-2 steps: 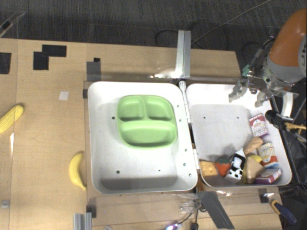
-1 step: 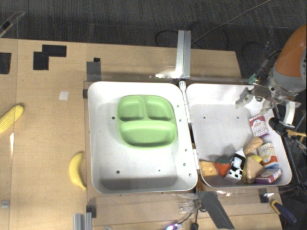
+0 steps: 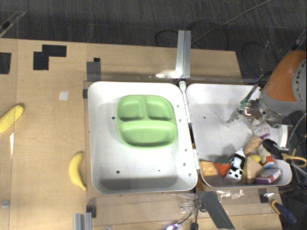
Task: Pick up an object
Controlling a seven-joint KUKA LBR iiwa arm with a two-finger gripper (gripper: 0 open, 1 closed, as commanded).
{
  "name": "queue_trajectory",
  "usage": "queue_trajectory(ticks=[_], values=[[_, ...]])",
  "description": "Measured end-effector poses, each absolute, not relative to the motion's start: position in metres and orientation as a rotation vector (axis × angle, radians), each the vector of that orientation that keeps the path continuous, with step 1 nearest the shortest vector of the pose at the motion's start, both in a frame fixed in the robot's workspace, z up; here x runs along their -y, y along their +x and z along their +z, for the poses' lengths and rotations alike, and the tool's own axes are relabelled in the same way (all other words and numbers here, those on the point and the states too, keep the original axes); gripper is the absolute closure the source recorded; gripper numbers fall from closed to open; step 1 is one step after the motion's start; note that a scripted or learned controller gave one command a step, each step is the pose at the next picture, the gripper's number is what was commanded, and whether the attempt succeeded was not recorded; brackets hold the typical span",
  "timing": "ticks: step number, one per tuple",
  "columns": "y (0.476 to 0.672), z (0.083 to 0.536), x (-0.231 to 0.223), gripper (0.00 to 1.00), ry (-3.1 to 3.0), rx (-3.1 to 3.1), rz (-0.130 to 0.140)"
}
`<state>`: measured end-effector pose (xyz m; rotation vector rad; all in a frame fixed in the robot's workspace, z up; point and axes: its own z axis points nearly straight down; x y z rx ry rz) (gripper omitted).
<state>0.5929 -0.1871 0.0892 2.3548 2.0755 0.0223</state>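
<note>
Fingers point(image 3: 245, 110): you see them low over the right bin point(image 3: 211, 128), at about 2 o'clock of its floor; whether they are parted or clenched cannot be told. Arm point(image 3: 287, 83): grey, orange band, at 3 o'clock. Toy heap point(image 3: 244, 164): at the bin's 5 o'clock corner, apart from the fingers. Left bin point(image 3: 100, 128): holds a green divided tray point(image 3: 146, 120). Counter point(image 3: 43, 128): banana point(image 3: 76, 170) at 8 o'clock, corn cob point(image 3: 10, 119) at 9.

Your wooden bench point(image 3: 43, 143) carries two white bins point(image 3: 96, 128); a banana point(image 3: 76, 170) and corn cob point(image 3: 9, 119) lie at nine o'clock.
</note>
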Motion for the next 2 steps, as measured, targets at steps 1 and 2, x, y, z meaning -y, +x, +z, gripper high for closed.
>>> queue_trajectory(ticks=[1, 2], values=[[0.671, 0.088, 0.166, 0.0, 2.299, -2.132, 0.008], [0.625, 0.088, 0.187, 0.0, 2.304, -2.129, 0.016]])
